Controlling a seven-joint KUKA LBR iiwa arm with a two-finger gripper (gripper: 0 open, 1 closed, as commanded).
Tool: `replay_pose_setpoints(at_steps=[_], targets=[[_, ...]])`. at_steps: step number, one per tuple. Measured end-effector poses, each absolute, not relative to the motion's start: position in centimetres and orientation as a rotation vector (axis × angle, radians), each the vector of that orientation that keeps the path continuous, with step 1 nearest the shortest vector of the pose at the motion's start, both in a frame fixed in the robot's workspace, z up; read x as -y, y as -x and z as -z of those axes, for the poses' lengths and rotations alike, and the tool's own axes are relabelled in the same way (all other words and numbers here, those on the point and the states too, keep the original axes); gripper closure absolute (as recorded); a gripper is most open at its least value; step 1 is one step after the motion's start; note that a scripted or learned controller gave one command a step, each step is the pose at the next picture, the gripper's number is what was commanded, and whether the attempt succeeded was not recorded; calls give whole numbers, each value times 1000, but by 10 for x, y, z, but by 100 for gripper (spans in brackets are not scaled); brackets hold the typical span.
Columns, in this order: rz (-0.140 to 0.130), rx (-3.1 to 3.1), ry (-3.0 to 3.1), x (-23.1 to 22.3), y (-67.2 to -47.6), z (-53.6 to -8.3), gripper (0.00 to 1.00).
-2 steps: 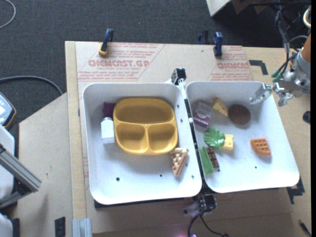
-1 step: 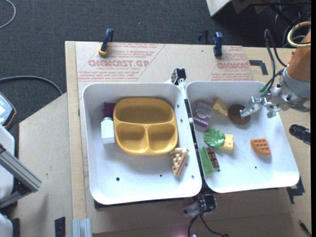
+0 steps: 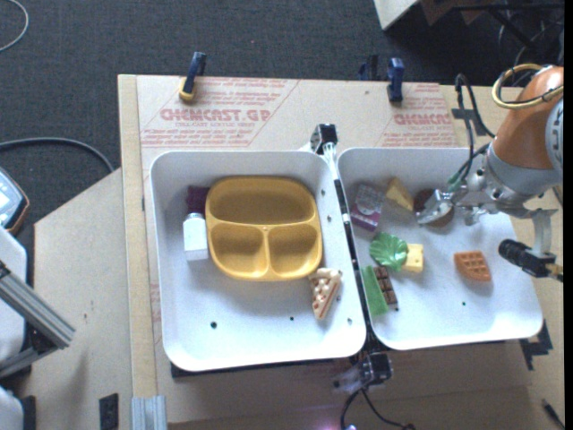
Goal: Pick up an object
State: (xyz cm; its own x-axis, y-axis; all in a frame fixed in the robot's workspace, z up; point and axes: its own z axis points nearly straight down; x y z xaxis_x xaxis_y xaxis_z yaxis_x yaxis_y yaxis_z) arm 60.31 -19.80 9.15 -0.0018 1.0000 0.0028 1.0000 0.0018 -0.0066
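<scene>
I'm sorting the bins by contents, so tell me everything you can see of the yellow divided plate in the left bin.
The yellow divided plate looks like moulded plastic, a rounded rectangle with one long compartment at the back and two smaller ones in front. It lies flat, right way up, in the left bin, toward the back. A small white bottle sits against its left edge, and a waffle-patterned wedge lies by its front right corner.

You are looking at a brightly, evenly lit bench; the white bins [image 3: 179, 330] are glaring almost to washout. Shadows are lying soft and short beside the yellow divided plate [image 3: 263, 227]. Fine detail is blurring slightly, and the dark floor [image 3: 89, 25] is staying dim.
</scene>
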Motion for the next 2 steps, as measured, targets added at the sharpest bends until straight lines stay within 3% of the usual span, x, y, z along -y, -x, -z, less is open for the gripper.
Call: replay_pose_setpoints(at_steps=[1,2], targets=[[-3,2220,2217,197,-603,-84,0],[0,2223,2220,198,-604,-96,100]])
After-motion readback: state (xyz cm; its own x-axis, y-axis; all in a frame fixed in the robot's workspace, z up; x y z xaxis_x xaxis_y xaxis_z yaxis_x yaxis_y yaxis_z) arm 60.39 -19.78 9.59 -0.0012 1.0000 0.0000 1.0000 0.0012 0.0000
